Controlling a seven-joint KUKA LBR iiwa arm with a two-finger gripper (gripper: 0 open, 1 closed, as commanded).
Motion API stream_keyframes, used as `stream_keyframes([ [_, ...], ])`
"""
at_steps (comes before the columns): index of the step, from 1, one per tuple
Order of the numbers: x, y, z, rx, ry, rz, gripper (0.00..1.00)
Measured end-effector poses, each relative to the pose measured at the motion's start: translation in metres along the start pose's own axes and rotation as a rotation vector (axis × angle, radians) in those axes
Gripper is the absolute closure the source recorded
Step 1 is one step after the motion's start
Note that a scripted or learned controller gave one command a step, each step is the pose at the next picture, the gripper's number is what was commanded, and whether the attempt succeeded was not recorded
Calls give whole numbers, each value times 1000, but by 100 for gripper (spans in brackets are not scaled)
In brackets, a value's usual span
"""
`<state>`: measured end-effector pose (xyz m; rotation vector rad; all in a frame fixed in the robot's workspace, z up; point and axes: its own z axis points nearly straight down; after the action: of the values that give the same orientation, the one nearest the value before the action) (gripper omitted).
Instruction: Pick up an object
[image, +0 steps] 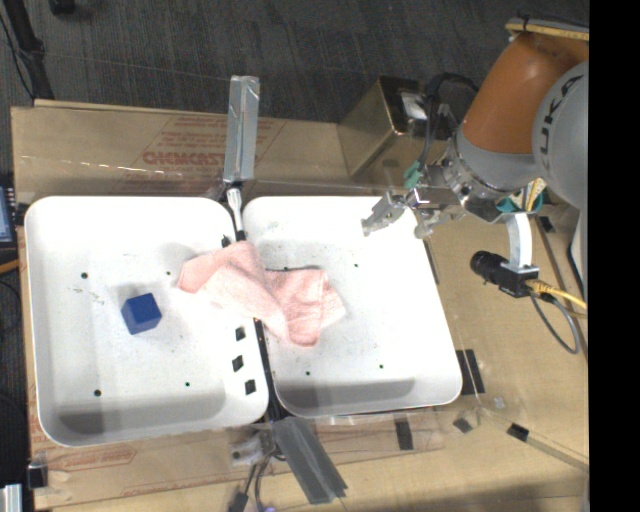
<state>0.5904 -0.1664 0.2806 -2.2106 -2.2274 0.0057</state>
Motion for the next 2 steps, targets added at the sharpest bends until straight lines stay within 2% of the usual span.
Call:
stream_keyframes([
  [1, -4, -9, 162, 1, 1, -131, 0],
  [2, 53, -3, 189, -1, 1, -357, 0],
])
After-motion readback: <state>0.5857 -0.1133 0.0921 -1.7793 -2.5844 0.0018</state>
